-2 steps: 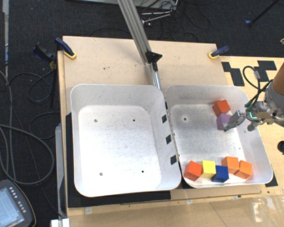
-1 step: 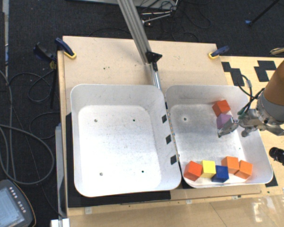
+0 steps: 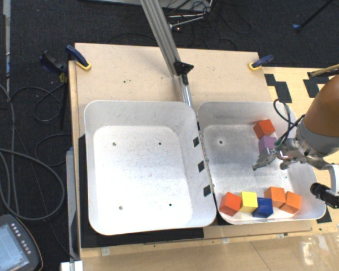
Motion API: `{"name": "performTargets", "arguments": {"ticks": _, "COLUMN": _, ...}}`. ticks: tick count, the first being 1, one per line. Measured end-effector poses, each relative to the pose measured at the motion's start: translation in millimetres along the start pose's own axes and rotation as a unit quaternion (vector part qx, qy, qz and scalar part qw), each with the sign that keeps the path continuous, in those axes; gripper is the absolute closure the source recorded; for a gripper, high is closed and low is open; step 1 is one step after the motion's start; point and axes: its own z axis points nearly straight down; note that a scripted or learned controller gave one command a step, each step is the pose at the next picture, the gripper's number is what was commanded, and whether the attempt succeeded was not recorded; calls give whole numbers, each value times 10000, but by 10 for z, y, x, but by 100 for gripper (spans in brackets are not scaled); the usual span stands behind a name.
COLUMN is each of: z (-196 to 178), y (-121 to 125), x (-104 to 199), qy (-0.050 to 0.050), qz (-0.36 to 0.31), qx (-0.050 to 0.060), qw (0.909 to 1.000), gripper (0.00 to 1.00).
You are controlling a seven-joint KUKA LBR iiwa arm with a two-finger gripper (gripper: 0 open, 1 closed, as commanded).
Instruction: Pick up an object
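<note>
The fingers (image 3: 269, 158) hang low in the right bin (image 3: 226, 123) beside a purple block (image 3: 266, 143); their spread is unclear.

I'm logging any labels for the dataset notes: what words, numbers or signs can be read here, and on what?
None can be read.
The blocks and both bins bear no print.
The screen of the device at lower left is too blurred to read.

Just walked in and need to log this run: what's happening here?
The arm reaches into the right bin from the right, its claw low beside a purple block, with an orange block just beyond. Nothing is visibly held. Five more blocks sit along the bin's near edge: orange, yellow, blue, and two orange.
</note>
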Motion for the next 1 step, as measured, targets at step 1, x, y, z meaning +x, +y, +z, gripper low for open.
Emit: {"name": "performTargets", "arguments": {"ticks": 1, "z": 270, "y": 1, "x": 4, "qy": -8, "qz": 0, "qx": -16, "qw": 10000, "gripper": 0}}
